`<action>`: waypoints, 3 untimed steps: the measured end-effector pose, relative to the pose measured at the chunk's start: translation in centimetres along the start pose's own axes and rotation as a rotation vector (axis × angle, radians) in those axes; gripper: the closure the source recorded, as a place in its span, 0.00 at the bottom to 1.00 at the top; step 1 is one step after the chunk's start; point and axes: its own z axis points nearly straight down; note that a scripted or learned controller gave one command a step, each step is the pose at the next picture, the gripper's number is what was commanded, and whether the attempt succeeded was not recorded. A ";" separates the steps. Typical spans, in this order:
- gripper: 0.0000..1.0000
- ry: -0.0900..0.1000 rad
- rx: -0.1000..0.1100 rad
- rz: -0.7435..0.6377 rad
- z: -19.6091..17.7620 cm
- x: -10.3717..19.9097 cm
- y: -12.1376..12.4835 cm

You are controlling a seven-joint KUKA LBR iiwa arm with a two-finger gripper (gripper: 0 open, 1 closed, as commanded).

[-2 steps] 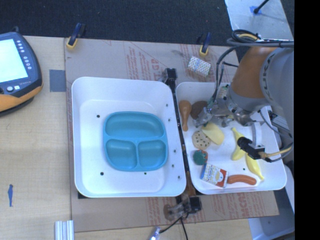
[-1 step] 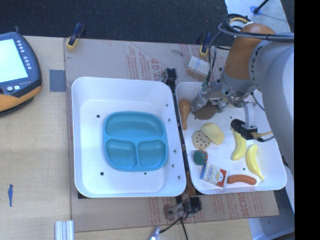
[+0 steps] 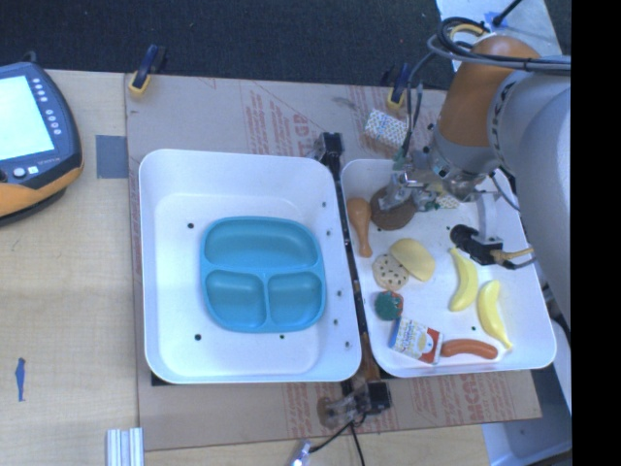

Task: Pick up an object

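Currently a dark brown rounded piece (image 3: 391,216) is lying at the far end of the right bin (image 3: 525,294), and the gripper (image 3: 408,190) is hanging right over its far edge; whether the gripper is open or closed on it cannot be told from this angle. An orange-brown drumstick (image 3: 360,224) is lying just beside the brown piece, along the bin's left wall. Nearer the camera, a pale yellow wedge (image 3: 416,258) is touching a speckled cookie (image 3: 391,273), with a small green item (image 3: 388,306) and a little carton (image 3: 413,339) sitting below them. Two bananas (image 3: 465,280) are lying side by side towards the right, and a red sausage (image 3: 469,349) is resting at the near wall. A blue divided plate (image 3: 262,272) is sitting in the left bin (image 3: 167,260).
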 end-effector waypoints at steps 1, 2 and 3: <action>1.00 0.005 -0.004 0.002 -8.6 5.5 -4.2; 1.00 0.002 -0.001 0.000 -8.5 9.1 -8.5; 1.00 0.003 -0.001 0.003 -8.5 1.7 -9.7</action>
